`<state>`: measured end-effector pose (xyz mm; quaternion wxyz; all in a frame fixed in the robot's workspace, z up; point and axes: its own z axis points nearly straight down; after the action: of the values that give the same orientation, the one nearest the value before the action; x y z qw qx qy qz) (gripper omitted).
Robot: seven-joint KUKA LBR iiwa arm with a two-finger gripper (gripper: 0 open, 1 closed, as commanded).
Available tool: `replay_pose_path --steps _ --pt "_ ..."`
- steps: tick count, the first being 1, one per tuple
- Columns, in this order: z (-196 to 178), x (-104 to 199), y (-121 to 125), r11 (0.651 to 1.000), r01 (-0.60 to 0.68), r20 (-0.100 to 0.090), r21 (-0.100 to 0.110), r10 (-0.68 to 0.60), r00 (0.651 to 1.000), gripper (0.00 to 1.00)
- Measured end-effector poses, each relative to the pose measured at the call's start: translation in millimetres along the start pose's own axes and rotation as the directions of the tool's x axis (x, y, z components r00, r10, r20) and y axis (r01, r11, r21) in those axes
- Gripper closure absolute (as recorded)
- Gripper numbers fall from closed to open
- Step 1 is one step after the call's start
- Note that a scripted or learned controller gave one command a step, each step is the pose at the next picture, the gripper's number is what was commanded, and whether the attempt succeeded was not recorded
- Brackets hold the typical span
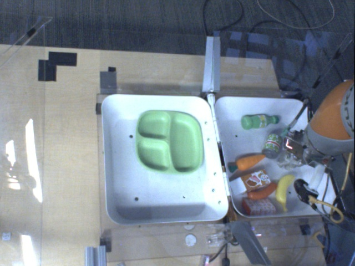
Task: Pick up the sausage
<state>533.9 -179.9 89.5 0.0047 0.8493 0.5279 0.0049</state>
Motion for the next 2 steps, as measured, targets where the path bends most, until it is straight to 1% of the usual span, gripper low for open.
replay_pose_path --steps 1,2 --pt "-2.3 63.6 -42.4 0.999 -0.038 -0.002 0.006 0.038 0.999 1.0" --pt "-104.6 36.8 -67.2 0.999 0.041 0.001 0.007 -0.041 0.999 1.0"
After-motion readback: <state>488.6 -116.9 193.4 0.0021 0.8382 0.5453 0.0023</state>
